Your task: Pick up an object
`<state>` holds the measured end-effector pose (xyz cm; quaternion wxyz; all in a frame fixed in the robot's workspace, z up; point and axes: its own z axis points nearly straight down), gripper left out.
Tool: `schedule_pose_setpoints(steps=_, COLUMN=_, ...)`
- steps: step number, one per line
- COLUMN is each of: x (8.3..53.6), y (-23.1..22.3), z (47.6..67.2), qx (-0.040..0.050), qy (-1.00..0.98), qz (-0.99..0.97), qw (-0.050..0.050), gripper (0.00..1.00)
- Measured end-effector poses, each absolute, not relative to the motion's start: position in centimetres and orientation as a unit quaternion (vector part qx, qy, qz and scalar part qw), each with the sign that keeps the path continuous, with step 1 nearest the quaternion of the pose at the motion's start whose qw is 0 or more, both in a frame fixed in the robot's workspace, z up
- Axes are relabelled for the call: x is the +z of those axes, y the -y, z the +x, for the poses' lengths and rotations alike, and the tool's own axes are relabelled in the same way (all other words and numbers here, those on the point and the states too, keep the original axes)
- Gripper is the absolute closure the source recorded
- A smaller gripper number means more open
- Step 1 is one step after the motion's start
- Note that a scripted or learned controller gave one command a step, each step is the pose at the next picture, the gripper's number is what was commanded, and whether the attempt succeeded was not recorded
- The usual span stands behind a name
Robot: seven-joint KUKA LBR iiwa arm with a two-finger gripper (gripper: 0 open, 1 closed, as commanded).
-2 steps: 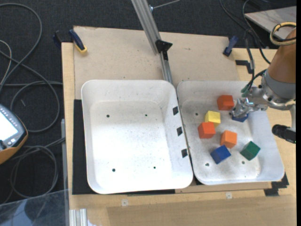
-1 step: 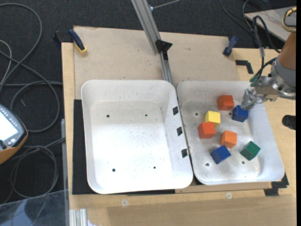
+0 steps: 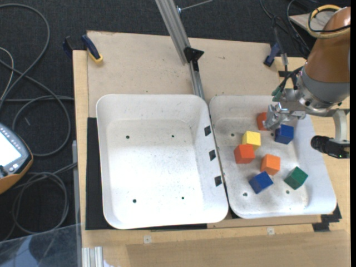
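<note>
The right bin (image 3: 239,202) holds several small blocks: a yellow one (image 3: 251,138), a red-orange one (image 3: 243,153), an orange one (image 3: 271,163), a blue one (image 3: 260,182) and a green one (image 3: 296,177). Another blue block (image 3: 284,133) lies near the bin's far right, and a red block (image 3: 261,120) peeks out just left of the gripper. My gripper (image 3: 274,119) hangs low over the back of this bin, between the red block and the far blue block. Its fingertips are too small and dark to read.
The left bin (image 3: 111,149) sits beside the right one, with black clips along the shared rim. A slanted metal pole (image 3: 178,32) rises from the back of the bench. Clamps mark the bench's back corners. Cables trail on the floor at left.
</note>
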<state>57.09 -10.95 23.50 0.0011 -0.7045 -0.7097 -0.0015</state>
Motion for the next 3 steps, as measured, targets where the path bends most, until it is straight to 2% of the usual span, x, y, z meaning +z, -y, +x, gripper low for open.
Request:
schedule_pose_setpoints(steps=1, x=22.7, y=5.4, z=57.2, qx=-0.0006, qy=0.709, qz=-0.705, qw=0.002, gripper=1.0)
schedule_pose_setpoints(steps=2, x=23.0, y=0.5, z=58.7, qx=-0.0016, qy=0.71, qz=-0.705, qw=0.0, gripper=1.0)
schedule_pose_setpoints(steps=3, x=22.5, y=-5.6, z=58.8, qx=-0.0011, qy=0.71, qz=-0.704, qw=0.001, gripper=1.0)
